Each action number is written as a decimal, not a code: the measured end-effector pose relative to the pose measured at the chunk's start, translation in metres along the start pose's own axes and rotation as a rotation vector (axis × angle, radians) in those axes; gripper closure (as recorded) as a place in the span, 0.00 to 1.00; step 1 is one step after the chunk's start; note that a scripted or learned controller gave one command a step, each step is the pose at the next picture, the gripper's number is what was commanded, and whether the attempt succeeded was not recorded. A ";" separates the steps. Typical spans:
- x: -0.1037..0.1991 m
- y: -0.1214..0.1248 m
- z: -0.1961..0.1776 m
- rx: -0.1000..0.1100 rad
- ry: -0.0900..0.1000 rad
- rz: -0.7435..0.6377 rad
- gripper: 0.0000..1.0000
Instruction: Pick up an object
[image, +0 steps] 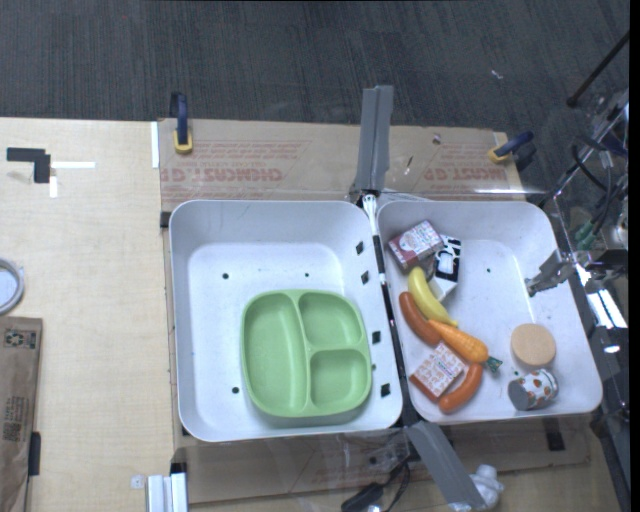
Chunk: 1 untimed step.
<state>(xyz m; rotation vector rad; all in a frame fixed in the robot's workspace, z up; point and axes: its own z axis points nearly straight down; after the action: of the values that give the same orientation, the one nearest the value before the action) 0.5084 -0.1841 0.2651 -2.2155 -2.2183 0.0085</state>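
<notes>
Far out to the left of the gripper the pale wood worktop spreads wide. On it sit two white bins side by side. The left bin is well apart from the gripper, and a green plate with three parts lies in it. The right bin is the near one, and the gripper hangs over its right side, just inside the wall. I cannot tell if the gripper is open or closed, and nothing can be seen held in it. All the small things are in this right bin, to the left of the gripper and below it. A long red sausage lies well to the left, with an orange carrot and a yellow banana across it. A red and white box is up and to the left. A round tan lid sits just below the gripper, and a small spotted cup is under that.
</notes>
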 end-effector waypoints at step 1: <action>0.000 0.000 0.000 0.000 0.000 0.000 0.00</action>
<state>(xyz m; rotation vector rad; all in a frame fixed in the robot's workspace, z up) 0.5084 -0.1841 0.2651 -2.2155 -2.2183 0.0085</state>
